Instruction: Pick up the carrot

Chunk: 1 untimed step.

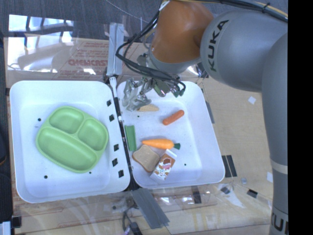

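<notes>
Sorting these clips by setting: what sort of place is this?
Probably a robot lab bench: a KUKA arm over two white bins, toy food such as a carrot, loose cables.

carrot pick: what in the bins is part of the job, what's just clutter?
Job:
carrot, right bin
gripper, at that bin's far left corner

Clutter:
sausage
bread slice
small carton
green stick
pale piece by the gripper
green divided plate, left bin

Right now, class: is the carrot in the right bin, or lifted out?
In the bin. The carrot lies flat on the right bin's floor beside the bread slice, while the gripper sits apart near the far corner.
</notes>
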### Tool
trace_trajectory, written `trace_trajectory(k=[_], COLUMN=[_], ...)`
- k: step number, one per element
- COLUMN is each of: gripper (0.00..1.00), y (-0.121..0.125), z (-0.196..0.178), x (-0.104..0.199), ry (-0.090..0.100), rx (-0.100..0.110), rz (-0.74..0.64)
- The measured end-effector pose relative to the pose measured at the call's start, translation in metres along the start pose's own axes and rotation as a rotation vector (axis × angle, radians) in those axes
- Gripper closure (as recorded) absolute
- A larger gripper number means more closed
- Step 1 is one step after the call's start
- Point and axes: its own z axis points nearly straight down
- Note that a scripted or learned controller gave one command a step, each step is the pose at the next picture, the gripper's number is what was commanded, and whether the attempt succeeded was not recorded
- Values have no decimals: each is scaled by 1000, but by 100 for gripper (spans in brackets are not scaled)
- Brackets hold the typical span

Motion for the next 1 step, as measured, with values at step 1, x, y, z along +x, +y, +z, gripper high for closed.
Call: trace_trajectory(k=[1], gripper=[100], y=[2], z=[19], x=[-25], ry=[-1], rx=[-2], rz=[-380])
